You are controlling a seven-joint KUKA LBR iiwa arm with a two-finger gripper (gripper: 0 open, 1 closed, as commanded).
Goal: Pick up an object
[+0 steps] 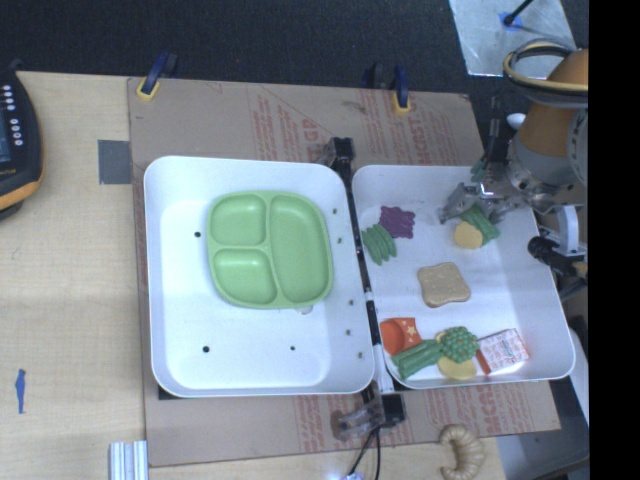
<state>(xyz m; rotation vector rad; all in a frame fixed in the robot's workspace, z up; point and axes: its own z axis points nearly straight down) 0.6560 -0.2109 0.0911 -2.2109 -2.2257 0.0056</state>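
My gripper (484,206) hangs over the back right part of the right bin (548,298), with its fingers spread open. Just below its tips lies a yellow corn cob with a green husk (472,231); it rests on the bin floor and is not held. Also in this bin are a purple grape bunch (398,221), a green bean pod (379,243), a bread slice (443,284), a red piece (397,333), a green broccoli stalk (436,351), a yellow piece (458,369) and a red-and-white packet (503,351).
The left bin (165,298) holds a green divided plate (270,248). A black and orange handset (14,138) lies at the far left. Clamps (400,88) grip the cardboard's back edge. A tan curled object (462,452) lies in front of the bins.
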